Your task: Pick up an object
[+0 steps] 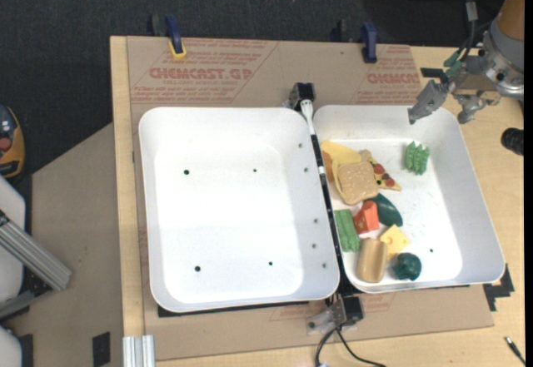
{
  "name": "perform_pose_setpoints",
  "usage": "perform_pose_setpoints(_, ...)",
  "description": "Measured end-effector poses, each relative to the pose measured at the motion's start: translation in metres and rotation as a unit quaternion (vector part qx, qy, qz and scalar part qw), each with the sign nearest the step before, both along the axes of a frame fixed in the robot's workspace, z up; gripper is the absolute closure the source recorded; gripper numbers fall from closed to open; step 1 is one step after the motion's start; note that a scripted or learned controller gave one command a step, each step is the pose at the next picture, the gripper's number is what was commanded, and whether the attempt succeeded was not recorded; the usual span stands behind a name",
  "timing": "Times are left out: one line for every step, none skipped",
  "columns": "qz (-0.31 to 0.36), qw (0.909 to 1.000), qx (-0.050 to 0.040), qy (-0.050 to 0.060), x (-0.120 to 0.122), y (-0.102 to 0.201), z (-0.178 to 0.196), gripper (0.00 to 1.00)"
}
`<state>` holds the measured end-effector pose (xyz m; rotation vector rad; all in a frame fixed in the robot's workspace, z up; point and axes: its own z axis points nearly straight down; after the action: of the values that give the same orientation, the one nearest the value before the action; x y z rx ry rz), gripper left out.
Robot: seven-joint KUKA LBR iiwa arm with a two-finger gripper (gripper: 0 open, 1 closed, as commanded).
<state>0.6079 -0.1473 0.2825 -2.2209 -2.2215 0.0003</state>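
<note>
Toys (371, 211) crowd the right bin's (466, 190) near-left corner; the gripper (441, 103), fingers spread and empty, hovers above its far rim, best aimed at the isolated green block (416, 157).

One camera hangs above the bench (250, 66), fixed. It looks down at a slant, taking in both white bins (225, 290).
</note>
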Motion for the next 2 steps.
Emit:
perform_pose_setpoints(0.003, 1.0000, 0.0020, 0.005, 0.038, 0.050, -0.095, 0.00)
perform_pose_setpoints(0.000, 1.0000, 0.0008, 0.002, 0.057, 0.040, -0.203, 0.00)
